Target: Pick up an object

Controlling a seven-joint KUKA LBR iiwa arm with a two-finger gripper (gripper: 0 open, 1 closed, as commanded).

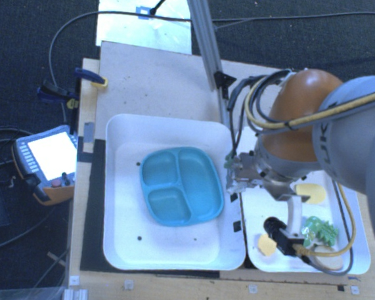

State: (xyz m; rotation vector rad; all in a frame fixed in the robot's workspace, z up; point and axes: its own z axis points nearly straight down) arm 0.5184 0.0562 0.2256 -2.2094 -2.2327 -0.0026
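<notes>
**Arm over the right bin, grip hidden**

The shallow white left bin [116,172] holds a blue three-compartment plastic plate [181,185]. The gripper [263,183] hangs over the shallow white right bin [361,262]. Whether it is open or grasps anything cannot be told. In that bin lie a small yellow block [267,245], a pale yellow piece [310,192] and a green leafy piece [319,230].

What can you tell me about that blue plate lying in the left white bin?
The blue plate is a rounded dish, plastic by its look, moulded into three compartments: two smaller, one longer, all bare. It lies flat, right side up, turned at a slant, on the floor of the left bin, nearer its right wall. Only the bin seems to touch it.
</notes>
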